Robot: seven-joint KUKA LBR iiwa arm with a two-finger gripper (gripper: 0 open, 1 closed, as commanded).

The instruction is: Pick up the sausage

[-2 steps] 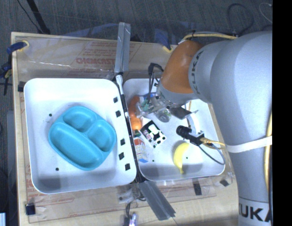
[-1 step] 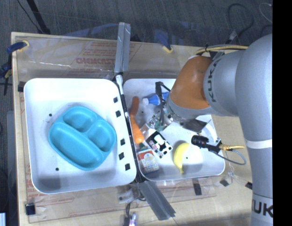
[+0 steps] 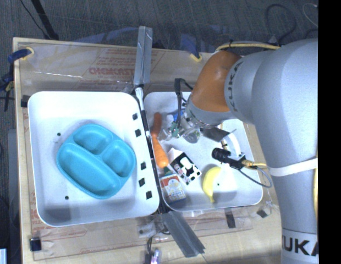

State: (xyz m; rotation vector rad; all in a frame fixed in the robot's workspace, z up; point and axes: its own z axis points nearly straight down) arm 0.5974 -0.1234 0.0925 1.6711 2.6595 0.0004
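- Leftmost, the left bin [image 3: 44,202] holds a blue divided plate [image 3: 96,159].
- Along the right bin [image 3: 236,199]'s left wall lies a brownish sausage [image 3: 157,121], with an orange carrot [image 3: 159,152] just below it.
- Further down sit a small printed carton [image 3: 174,187], its writing too small to read, a black-and-white block [image 3: 184,166] and a yellow lemon [image 3: 211,181].
- Just right of the sausage hangs the gripper [image 3: 179,129]; whether it is open or closed cannot be told.
- At the right, the arm [image 3: 280,109] reads "KUKA".
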